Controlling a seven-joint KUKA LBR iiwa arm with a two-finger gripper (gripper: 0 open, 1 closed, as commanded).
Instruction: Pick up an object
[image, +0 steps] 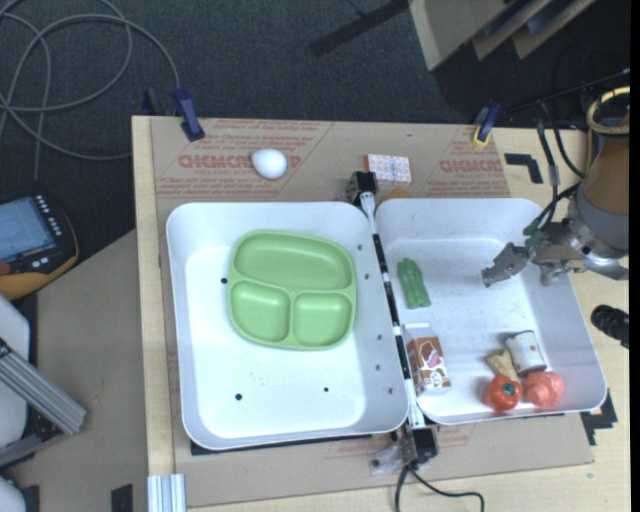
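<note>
Nearest the lens: tomato (504, 393), pink lump (543, 388) and small can (524, 351), below gripper (503, 266) in right bin (470, 232). Left of gripper, well apart: green block (412, 283), long axis running up-down. Finger state: cannot tell; nothing seen held.

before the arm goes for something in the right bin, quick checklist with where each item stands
1. Gripper over the right bin: ok.
2. Nothing held: cannot tell.
3. Green block lies apart from other items, free to approach: ok.
4. Tomato free of neighbours: not ok, it is crowded against the pink piece and the small can.
5. Snack packet away from the wall: not ok, it lies by the bin's left wall.
</note>
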